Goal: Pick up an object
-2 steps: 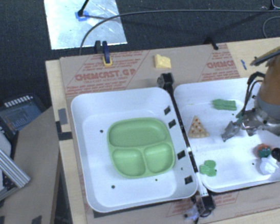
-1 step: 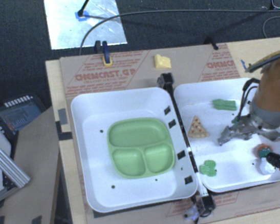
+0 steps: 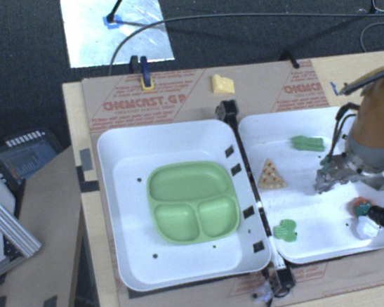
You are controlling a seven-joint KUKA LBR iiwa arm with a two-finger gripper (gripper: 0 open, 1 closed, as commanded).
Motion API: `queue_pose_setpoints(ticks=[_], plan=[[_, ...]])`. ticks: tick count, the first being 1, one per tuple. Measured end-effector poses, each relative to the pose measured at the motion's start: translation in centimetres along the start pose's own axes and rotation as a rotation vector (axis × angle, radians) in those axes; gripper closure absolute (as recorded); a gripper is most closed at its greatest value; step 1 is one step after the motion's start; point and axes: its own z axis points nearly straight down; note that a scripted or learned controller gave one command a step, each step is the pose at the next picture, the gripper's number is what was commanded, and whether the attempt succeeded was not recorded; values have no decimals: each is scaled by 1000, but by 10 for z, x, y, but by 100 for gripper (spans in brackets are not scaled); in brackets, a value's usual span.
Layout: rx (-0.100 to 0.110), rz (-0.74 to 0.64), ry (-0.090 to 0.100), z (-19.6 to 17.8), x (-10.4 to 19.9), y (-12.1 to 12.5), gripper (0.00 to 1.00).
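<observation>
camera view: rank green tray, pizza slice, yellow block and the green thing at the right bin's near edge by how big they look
1. green tray, by far the largest
2. pizza slice
3. green thing and yellow block: they look alike, and the block lies farther from the camera, so no ranking.

Below me the bench (image 3: pixel 88 199) carries a brown cardboard sheet (image 3: pixel 170 95) printed with red letters. My two white bins sit on that sheet, touching side by side: the left bin (image 3: pixel 123 194) and the right bin (image 3: pixel 318 241). A small yellow block (image 3: pixel 223 84) lies on the cardboard just behind them, near the seam.
</observation>
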Motion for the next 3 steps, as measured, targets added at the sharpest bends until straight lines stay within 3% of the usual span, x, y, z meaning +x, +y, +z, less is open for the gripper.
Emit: queue_pose_setpoints(ticks=[2,3], plan=[[-3,-4,-1,-92,-9,1,100],[-6,-4,-2,-157,-8,3,100]])
